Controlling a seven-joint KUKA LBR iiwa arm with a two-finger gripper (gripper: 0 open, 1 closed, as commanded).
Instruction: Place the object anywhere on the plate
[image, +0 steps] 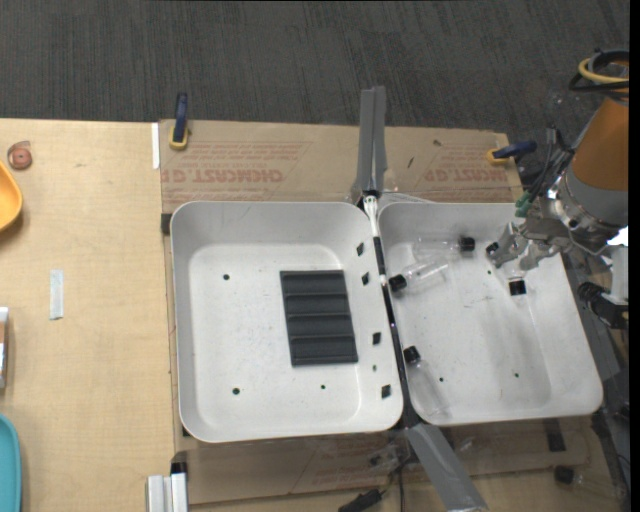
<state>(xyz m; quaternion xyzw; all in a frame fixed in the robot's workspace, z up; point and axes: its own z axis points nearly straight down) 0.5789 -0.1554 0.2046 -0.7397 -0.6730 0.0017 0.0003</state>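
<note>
You see two white bins side by side on the bench. The left bin (200, 300) carries a dark ribbed rectangular plate (318, 317) near its middle. In the right bin (560, 390), a clear plastic object with black end caps (428, 266) lies in the far-left part, close to the divider between the bins. The gripper (512, 262) hangs over the far-right part of that bin, below the arm's orange band (605, 150). The object lies to the left of the fingertips, apart from them, with bare bin floor between. You cannot tell from this view how far apart the fingers stand; nothing shows between them.
</note>
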